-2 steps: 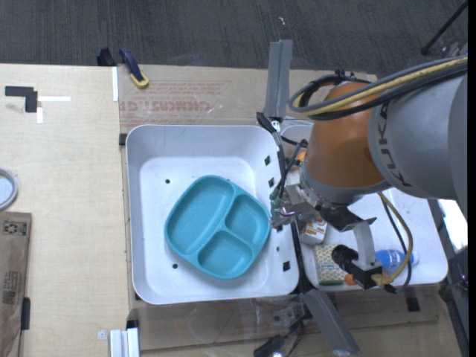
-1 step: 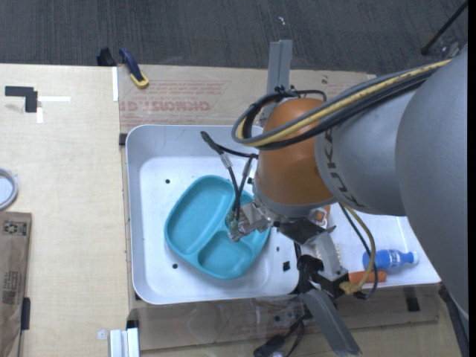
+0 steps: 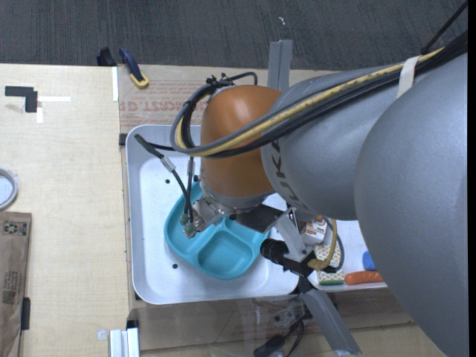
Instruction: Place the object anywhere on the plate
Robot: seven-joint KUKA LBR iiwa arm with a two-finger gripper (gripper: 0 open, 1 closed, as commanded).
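At the far left you are looking at bare bench, with a metal ring lying at the frame edge and a brown packet lying below it; all of this is sitting well apart from the bins. A clamp is sitting at the top, just beside the cardboard strip that is running along the far rim of the left bin.

The bin's left wall and near rim are showing white and open, and a band of bare floor is lying between that wall and the plate. The plate is blue, with a divider, and is sitting in the near middle of the bin; its near edge is lying close to the bin's near rim, with a small gap showing.

The gripper is hanging over the plate's left part, at or just above its rim, under the orange band. You cannot tell how the jaws are standing, nor whether they are carrying anything: the wrist is covering them.

To the right, the arm is hiding most of the second bin. Small objects are peeking out there by its near rim: a patterned piece, an orange item and a blue bit. Which one is the task's object you cannot tell.
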